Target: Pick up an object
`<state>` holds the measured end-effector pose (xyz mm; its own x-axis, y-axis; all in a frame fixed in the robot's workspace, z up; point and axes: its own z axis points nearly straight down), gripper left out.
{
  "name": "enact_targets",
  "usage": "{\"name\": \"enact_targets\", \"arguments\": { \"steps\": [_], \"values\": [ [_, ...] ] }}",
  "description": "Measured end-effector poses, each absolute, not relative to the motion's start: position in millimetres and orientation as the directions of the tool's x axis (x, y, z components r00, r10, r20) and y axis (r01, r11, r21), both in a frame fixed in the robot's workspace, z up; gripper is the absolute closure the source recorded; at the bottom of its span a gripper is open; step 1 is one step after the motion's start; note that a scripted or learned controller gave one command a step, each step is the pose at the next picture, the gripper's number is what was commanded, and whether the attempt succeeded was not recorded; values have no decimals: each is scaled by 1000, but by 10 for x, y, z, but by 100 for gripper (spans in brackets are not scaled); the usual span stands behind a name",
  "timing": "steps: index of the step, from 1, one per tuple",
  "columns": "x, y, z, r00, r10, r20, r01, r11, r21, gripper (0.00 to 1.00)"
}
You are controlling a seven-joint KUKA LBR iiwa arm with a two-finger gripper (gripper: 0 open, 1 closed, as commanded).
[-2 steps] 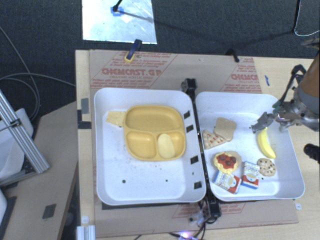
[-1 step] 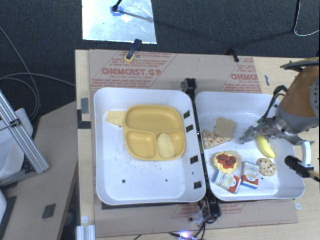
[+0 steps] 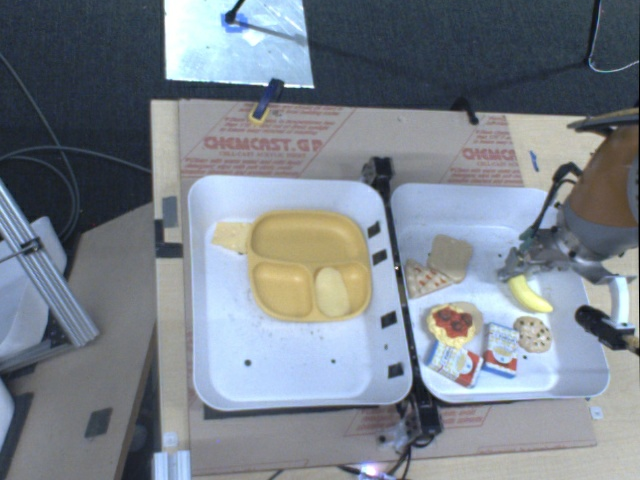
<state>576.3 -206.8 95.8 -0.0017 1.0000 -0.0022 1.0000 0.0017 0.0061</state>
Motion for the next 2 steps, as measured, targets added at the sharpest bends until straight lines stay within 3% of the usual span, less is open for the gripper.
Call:
{"name": "enact_targets", "arguments": {
  "steps": [1, 2],
  "values": [
    [5985, -1298, 1003, -11, 1000, 0, 1000, 11, 3, 100],
    [5803, -685, 1900, -11, 1000, 2, 1000, 11, 9, 100]
  ]
}}
